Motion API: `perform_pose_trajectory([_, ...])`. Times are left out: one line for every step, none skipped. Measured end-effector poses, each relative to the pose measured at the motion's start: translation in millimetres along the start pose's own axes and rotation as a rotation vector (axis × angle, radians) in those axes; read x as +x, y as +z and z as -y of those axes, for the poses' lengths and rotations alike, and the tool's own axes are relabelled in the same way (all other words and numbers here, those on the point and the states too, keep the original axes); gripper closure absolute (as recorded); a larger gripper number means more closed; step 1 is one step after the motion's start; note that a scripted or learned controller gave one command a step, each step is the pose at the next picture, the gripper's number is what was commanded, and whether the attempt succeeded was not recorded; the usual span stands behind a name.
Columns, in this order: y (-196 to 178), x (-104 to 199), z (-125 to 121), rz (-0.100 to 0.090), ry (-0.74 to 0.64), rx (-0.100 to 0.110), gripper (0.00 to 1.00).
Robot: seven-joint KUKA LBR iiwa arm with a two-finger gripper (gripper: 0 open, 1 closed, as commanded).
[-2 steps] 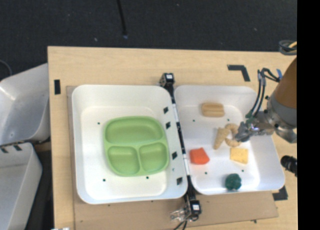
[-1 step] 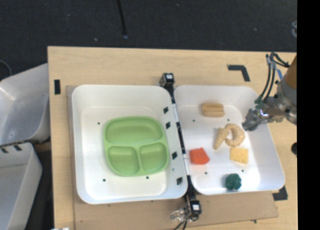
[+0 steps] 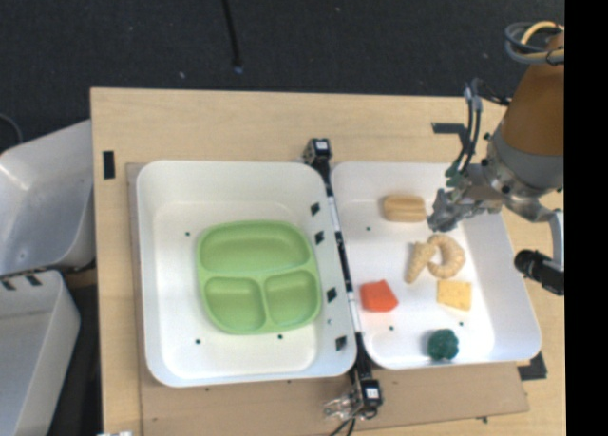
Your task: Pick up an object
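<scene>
The right bin [image 3: 503,315] holds several small food-like objects: a tan bread roll [image 3: 404,207], a curved beige croissant [image 3: 437,257], a red block [image 3: 379,296], a yellow cheese wedge [image 3: 454,294] and a dark green round piece [image 3: 442,345]. My gripper [image 3: 444,215] hangs over the right bin's upper middle, just right of the bread roll and just above the croissant. It points down towards the bin floor. Nothing shows between its fingers.
The left bin [image 3: 171,349] carries a green divided plate [image 3: 257,275]. A black clip strip [image 3: 334,244] runs along the seam between the bins. The wooden bench [image 3: 237,121] surrounds both bins. The arm's orange band [image 3: 535,111] is at the right edge.
</scene>
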State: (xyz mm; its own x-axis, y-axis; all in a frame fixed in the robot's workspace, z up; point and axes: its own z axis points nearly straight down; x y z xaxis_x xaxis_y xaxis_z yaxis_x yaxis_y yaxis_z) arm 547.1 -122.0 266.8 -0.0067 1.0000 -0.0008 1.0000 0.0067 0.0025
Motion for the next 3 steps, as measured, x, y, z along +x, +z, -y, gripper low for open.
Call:
perform_pose_trajectory([13.6,45.0,-15.1,-0.001,0.001,0.003,1.0])
perform_pose_trajectory([13.4,102.6,-27.0,-0.001,0.0,0.0,1.0])
perform_pose_trajectory([13.1,146.4,-37.8,0.0,0.001,0.001,1.0])
